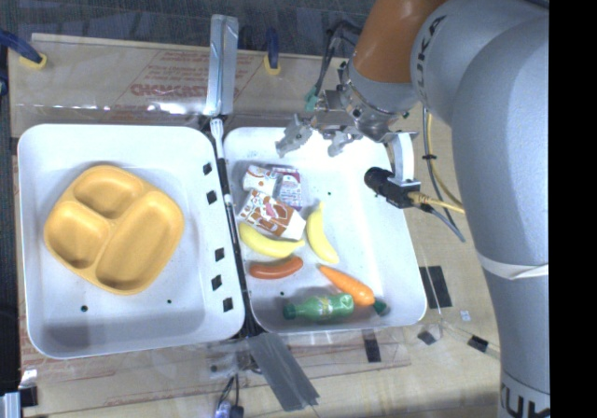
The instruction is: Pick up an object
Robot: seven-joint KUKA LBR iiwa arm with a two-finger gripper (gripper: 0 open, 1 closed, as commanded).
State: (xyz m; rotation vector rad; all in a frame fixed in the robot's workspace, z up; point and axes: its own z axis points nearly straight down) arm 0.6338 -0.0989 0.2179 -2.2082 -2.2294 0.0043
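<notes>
My gripper (315, 138) hangs over the far edge of the right bin (396, 248), its two fingers spread apart with nothing between them. Below it in the bin lies a small printed carton (270, 199). In front of the carton lie two bananas (270, 242) (321, 234), a red sausage (276, 268), an orange carrot (347, 284) and a green bottle (321, 308) on its side near the front wall.
The left bin (56, 313) holds a yellow divided plate (114, 226). A metal divider bar (222, 66) stands between the bins at the back. My grey arm with its orange band (396, 29) covers the right side of the bench.
</notes>
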